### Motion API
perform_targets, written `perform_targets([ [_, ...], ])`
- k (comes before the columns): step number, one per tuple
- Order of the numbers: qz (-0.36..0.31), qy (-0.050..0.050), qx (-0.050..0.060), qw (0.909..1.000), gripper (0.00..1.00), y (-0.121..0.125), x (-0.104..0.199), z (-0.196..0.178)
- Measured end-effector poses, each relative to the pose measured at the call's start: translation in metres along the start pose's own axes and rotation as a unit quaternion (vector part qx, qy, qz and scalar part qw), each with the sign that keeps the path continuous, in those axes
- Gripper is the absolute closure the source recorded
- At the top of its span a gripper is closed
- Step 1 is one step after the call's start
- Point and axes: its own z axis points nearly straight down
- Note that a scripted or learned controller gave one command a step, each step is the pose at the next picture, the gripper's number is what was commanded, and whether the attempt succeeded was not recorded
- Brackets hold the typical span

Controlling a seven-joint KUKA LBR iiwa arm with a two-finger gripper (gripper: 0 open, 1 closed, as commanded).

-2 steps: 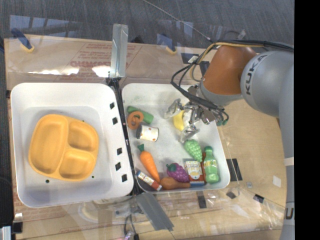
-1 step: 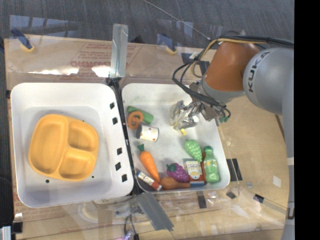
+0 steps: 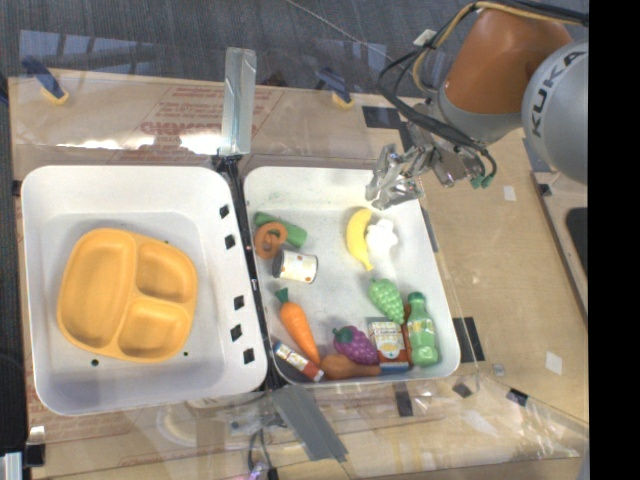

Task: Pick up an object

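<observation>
You see the arm (image 3: 520, 68) filling the upper right, its gripper (image 3: 392, 188) hovering at the right bin's (image 3: 330, 183) upper right rim; you cannot tell how its jaws stand. In the left bin (image 3: 40, 268) sits a yellow divided plate (image 3: 125, 293). Just below the gripper lies the banana (image 3: 357, 236); lower down, the carrot (image 3: 297, 330) and the green bottle (image 3: 421, 333).

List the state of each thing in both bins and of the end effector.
end effector: above the right bin's far edge, holding nothing
banana: lying in the right bin
carrot: lying flat
green bottle: on its side
yellow tray: flat in the left bin
</observation>
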Motion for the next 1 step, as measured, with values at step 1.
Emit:
perform_targets([
  [1,0.046,0.004,-0.004,0.9989,1.0,0.0841,-0.0259,-0.0142],
])
